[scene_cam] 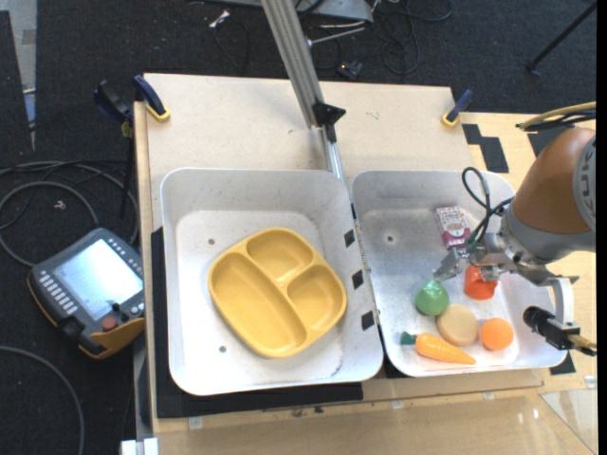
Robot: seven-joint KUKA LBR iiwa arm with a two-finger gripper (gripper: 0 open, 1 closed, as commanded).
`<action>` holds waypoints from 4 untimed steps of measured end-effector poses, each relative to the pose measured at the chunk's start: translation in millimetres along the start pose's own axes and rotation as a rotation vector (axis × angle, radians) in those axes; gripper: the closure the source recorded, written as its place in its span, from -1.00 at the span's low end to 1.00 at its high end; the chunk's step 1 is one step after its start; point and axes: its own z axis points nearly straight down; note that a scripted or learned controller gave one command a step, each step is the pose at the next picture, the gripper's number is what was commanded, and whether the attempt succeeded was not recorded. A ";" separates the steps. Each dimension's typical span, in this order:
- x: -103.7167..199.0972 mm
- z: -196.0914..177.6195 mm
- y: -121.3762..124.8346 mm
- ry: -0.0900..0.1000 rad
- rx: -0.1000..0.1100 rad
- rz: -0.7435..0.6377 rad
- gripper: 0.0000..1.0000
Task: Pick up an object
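Carrot foremost — fingers touching green ball

Arm cut off at right edge; red object partly hidden.

Two shallow white bins sit side by side on the pale wooden surface. The left bin holds a yellow three-compartment plastic plate near its middle. The right bin holds a cluster toward its near right corner: a small pink-and-white packet farthest back, a red toy piece nearer, a green round toy to its left, a beige round toy and an orange ball nearer again, and an orange toy carrot in front. The hand is between packet and red piece.
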 end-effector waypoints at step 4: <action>5.3 -161.4 13.1 0.009 0.008 -0.008 1.00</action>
